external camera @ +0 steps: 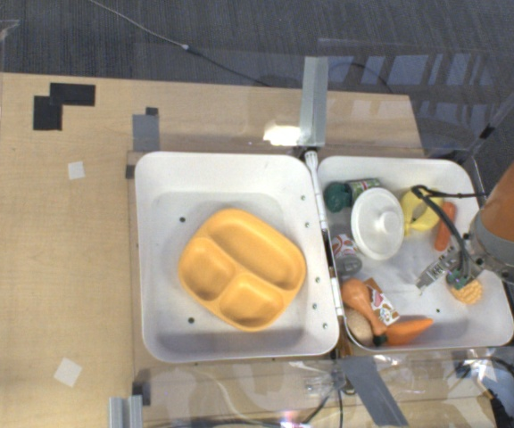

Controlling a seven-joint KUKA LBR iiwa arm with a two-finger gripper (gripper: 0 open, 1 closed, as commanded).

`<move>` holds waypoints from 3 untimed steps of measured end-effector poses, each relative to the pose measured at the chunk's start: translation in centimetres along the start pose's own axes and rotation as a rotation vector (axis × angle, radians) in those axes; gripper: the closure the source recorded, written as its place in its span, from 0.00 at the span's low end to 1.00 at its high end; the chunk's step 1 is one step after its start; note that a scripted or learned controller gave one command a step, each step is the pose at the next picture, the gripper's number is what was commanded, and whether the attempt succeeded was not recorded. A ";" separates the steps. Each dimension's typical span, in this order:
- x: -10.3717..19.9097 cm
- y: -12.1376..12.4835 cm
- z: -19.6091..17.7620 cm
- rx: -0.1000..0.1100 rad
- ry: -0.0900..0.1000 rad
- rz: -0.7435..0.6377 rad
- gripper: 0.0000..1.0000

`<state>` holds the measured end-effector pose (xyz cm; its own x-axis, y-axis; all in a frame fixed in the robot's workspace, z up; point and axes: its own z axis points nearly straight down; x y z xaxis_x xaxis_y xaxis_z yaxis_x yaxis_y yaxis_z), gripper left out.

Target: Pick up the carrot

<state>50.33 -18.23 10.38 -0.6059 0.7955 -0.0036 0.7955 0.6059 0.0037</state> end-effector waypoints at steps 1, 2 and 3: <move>3.7 4.0 0.0 0.000 0.001 0.156 1.00; 3.6 3.9 0.0 0.000 0.001 0.157 0.00; 1.0 -1.1 -2.2 0.000 -0.003 0.400 0.00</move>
<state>48.85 -18.09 12.55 -0.2480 0.9687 -0.0042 0.9687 0.2481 0.0057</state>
